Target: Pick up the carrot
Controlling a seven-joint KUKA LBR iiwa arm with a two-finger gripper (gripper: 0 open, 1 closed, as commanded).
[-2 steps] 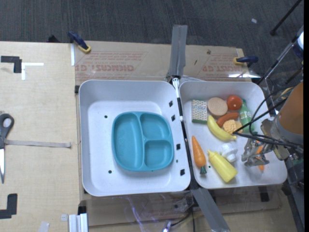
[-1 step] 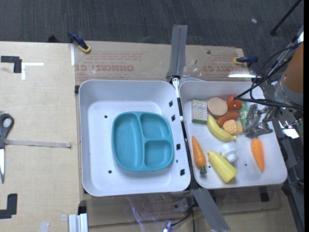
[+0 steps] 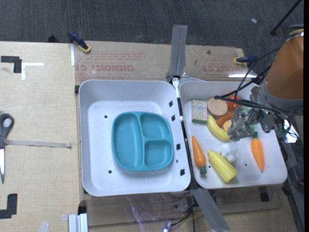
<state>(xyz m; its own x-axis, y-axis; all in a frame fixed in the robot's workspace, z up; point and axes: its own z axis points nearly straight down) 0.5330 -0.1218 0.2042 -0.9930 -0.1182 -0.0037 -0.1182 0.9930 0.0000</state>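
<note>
Carrots number two in the right bin (image 3: 277, 175): one carrot (image 3: 198, 151) lies by the bin's left wall at about 9 o'clock, green tip toward 6 o'clock, and a second carrot (image 3: 258, 153) rests near the right wall at roughly 3 o'clock. Between them sit a yellow mustard bottle (image 3: 222, 166) at 6 o'clock, a banana (image 3: 217, 128) near the centre, a patterned sponge block (image 3: 199, 111) toward 11 o'clock and a round tan piece (image 3: 217, 107) at 12 o'clock. The left bin (image 3: 91, 144) holds a blue divided plate (image 3: 143, 141). The grey arm (image 3: 285, 76), orange-banded, reaches in from 3 o'clock, its gripper (image 3: 240, 124) low over the bin's centre beside the banana; how far its fingers are parted, or whether they grasp anything, cannot be told from this angle.
</note>
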